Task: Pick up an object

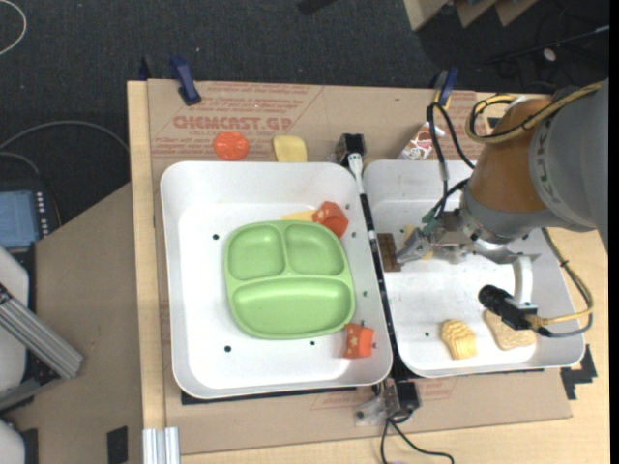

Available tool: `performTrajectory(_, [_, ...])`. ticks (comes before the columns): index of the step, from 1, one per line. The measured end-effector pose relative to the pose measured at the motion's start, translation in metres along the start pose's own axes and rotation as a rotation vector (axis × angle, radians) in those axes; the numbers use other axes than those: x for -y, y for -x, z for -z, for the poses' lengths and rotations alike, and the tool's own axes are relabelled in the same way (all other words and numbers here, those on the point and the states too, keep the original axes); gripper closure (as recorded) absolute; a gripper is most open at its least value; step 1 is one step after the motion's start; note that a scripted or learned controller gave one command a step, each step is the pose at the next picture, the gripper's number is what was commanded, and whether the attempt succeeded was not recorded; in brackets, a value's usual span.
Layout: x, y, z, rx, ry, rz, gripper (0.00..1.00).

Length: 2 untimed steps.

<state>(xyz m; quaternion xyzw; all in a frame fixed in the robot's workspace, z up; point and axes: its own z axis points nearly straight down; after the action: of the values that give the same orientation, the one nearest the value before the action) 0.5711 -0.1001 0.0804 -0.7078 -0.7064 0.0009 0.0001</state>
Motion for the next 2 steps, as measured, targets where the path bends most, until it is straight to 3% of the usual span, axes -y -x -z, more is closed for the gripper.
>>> performTrajectory(1, [-0.065, 0.066, 0.005, 0.004, 0.008, -0.001, 0.00])
performTrajectory(2, [-0.066, 0.062, 0.020, 0.003, 0.016, 0.004, 1.00])
